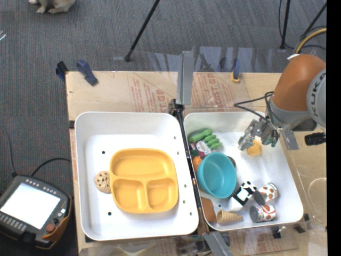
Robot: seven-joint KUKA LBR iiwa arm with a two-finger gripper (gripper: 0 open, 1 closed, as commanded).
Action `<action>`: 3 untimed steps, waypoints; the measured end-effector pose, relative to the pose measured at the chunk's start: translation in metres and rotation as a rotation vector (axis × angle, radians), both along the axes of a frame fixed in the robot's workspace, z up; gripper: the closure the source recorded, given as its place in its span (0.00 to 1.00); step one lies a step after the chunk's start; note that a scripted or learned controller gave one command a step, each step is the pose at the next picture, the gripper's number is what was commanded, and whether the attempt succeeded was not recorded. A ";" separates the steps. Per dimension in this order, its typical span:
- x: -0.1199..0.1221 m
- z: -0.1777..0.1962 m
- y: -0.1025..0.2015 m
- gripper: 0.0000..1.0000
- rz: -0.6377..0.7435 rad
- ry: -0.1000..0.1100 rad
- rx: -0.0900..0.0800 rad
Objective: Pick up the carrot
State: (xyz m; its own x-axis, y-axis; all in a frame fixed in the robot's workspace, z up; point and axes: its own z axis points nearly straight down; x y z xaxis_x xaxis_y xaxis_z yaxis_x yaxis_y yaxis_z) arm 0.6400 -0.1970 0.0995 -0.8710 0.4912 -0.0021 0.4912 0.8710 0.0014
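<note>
Gripper (259, 135) hovering in right bin (290, 188), touching yellow-orange piece (255, 149); finger state cannot tell; carrot (196, 162) lying beside teal bowl (217, 175)

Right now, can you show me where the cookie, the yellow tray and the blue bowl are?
cookie (102, 181), camera view, middle of its top face.
yellow tray (144, 164), camera view, floor of its big top compartment.
blue bowl (216, 176), camera view, inside of its hollow.

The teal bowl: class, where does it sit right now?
The teal bowl sits in the right bin, near that bin's left wall, just below the green vegetable and above the ice cream cone.
</note>
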 end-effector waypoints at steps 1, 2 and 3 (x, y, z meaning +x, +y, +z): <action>-0.038 -0.004 -0.015 1.00 0.087 0.002 0.000; -0.059 0.039 -0.014 1.00 0.101 -0.002 -0.002; -0.120 0.035 -0.015 1.00 0.201 0.002 0.000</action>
State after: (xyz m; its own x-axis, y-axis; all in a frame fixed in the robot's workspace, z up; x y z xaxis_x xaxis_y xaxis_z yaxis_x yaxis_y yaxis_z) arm 0.5200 -0.2117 0.1341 -0.9517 0.3072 -0.0001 0.3072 0.9517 0.0010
